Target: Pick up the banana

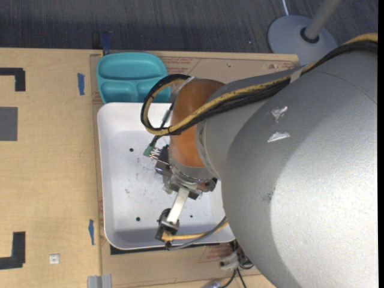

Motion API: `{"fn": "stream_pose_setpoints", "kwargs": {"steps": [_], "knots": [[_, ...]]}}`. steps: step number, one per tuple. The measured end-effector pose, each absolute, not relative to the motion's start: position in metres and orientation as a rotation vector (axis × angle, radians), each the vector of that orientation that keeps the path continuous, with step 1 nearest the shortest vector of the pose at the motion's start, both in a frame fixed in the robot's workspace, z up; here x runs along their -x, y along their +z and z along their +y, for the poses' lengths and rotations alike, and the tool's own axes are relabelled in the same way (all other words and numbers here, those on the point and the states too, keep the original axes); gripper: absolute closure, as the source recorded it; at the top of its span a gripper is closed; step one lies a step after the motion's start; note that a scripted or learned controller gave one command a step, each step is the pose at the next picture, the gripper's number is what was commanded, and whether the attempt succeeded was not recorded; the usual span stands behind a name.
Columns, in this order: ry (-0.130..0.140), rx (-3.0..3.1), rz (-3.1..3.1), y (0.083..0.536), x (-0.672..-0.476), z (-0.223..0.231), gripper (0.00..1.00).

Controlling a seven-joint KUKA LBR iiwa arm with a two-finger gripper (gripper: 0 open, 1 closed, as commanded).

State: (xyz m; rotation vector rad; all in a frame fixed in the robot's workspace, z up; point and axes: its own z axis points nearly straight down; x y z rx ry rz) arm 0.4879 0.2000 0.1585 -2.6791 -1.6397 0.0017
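White bin (120, 179) is our landmark, so everything is placed against it. Grey arm (300, 161) comes in from the bin's right side and covers that whole side. The orange band (189, 119) sits over the bin's middle, toward its far rim. The gripper (180, 183) hangs below the band, low over the bin floor and a bit right of centre. The wrist blocks it from above, so we cannot tell whether it is spread, closed up or clamped on anything.

We cannot tell where the banana lies. The bare bin floor left of the gripper has only scuffs and small dark specks. Our guess is that the fruit is under the wrist or further right under the arm.

A teal tray (129, 71) touches the bin's far left corner. The cardboard-topped bench (48, 161) runs left of the bin, with blue tape (81, 84) just off that same corner.

We judge the step to be the descent or grasp try, with the pick not confirmed.

To do it well:
- Line the grip across the banana's narrow width, near mid-length, not along the curve.
- Go low enough to straddle it without jamming into the bin floor.
- Close gently, since the skin is soft and slippery.
- Stay off the near rim.
- Lift straight up, then check that something yellow rides along before we count it held.
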Motion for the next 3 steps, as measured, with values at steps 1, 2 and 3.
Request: {"fn": "stream_pose_setpoints", "kwargs": {"steps": [1,2,3], "knots": [[-0.008,2.290,-2.149,0.0873,-0.4802,0.2247,1.00],[-0.008,2.290,-2.148,0.0968,-0.4801,0.2251,1.00],[-0.007,2.290,-2.147,0.0967,-0.4800,0.2250,0.00]]}}
